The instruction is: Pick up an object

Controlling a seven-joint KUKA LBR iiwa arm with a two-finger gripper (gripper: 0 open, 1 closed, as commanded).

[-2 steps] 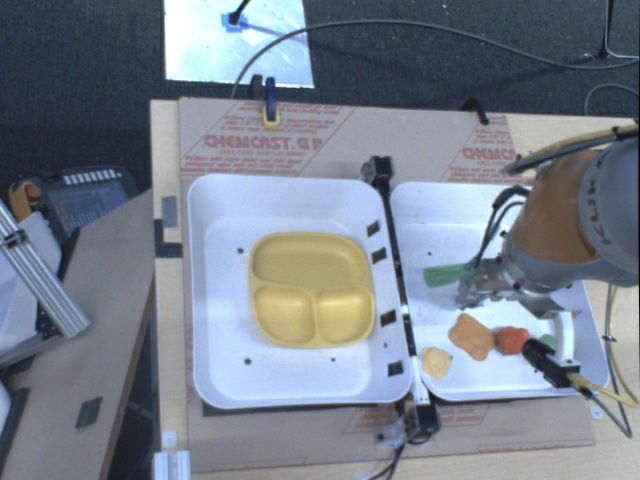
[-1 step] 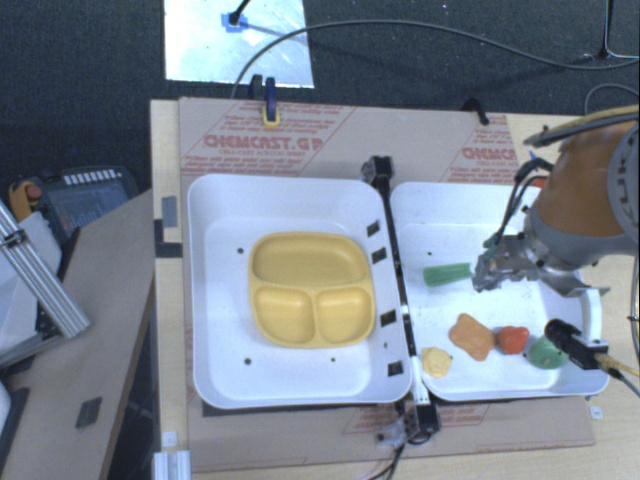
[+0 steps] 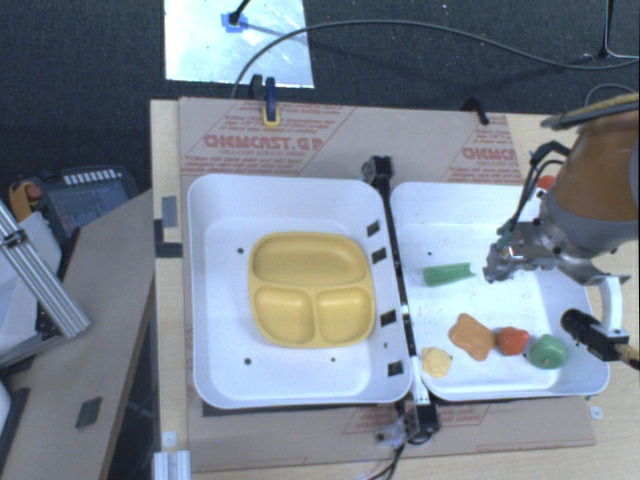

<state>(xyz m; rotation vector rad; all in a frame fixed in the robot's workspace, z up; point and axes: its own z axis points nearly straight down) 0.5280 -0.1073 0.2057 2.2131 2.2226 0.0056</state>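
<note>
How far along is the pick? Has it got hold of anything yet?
Nothing looks picked yet. The green piece, orange piece, red piece, round green piece and pale yellow piece all lie on the right bin floor. In hand: the pincer sits over that bin, just right of the green piece, apparently its nearest candidate. Left: closing on an object and lifting it. The yellow tray sits in the left bin.

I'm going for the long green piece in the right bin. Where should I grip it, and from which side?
Probably grip the green piece across its narrow width, near the middle, coming straight down from above. It lies flat and alone on the right bin floor, its length running left-right in the view, with bare floor along both long sides. The gripper hangs just to its right.
</note>
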